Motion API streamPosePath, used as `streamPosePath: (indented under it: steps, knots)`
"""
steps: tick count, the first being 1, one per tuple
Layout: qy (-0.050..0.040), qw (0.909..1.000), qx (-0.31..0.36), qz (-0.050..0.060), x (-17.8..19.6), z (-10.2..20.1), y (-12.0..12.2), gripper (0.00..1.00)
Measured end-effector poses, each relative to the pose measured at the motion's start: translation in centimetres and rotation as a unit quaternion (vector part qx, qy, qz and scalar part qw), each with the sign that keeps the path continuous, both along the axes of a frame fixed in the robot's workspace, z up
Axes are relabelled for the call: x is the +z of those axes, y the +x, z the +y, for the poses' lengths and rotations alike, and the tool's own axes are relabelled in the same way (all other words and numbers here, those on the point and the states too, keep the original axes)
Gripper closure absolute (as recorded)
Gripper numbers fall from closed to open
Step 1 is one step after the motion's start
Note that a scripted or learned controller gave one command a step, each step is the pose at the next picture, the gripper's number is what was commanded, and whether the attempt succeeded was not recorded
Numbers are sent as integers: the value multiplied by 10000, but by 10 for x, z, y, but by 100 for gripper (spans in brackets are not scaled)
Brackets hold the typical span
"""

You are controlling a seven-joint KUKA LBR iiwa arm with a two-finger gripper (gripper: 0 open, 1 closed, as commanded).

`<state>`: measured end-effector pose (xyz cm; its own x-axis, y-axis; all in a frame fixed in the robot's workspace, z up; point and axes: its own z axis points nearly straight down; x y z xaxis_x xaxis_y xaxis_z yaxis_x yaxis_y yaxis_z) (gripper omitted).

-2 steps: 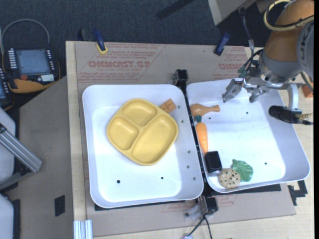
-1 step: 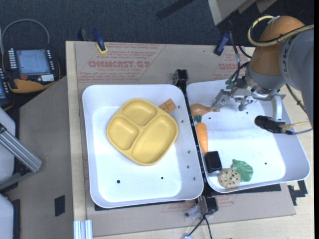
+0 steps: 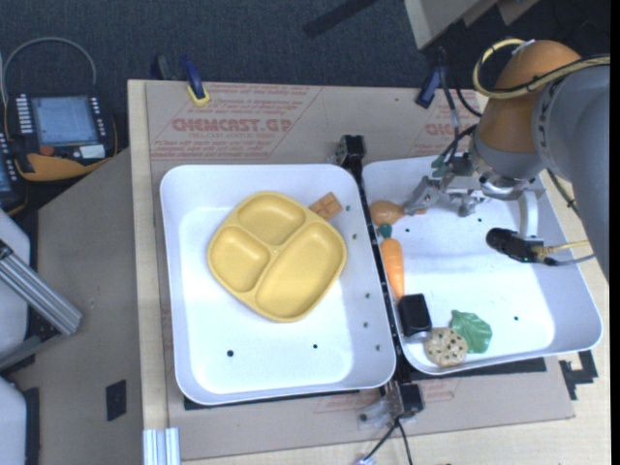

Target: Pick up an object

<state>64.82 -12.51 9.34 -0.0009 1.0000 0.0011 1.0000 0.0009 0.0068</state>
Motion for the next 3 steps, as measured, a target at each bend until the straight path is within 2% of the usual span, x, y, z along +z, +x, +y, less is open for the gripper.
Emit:
streamPosePath:
  steps: [1, 2, 3]
  knots:
    - [-32, 10000, 11, -55, 11, -1, 2, 100]
    - [-14, 10000, 1, 13, 54, -3, 0, 100]
    - [-18, 10000, -3, 0, 115, -11, 3, 100]
